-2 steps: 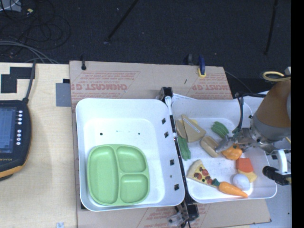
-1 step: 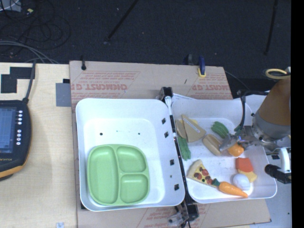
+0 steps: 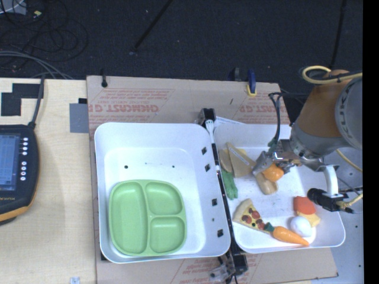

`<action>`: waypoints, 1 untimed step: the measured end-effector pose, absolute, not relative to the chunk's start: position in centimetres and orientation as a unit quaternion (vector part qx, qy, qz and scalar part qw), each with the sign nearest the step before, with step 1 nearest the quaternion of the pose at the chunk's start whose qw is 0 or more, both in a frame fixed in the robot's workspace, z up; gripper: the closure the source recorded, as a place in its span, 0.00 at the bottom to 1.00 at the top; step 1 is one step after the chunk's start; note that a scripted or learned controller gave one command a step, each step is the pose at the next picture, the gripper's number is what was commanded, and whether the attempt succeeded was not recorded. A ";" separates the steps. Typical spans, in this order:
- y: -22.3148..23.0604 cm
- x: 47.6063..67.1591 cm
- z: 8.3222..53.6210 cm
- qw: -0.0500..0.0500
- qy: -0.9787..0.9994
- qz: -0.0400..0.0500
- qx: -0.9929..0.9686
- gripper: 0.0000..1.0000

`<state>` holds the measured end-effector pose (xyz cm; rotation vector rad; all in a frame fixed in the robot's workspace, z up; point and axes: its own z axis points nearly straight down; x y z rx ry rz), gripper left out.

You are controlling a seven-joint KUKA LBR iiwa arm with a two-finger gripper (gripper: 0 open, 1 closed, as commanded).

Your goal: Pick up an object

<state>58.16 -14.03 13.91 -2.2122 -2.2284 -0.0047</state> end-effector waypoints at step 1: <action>-6.8 56.9 19.0 0.001 -0.709 -0.001 -0.705 1.00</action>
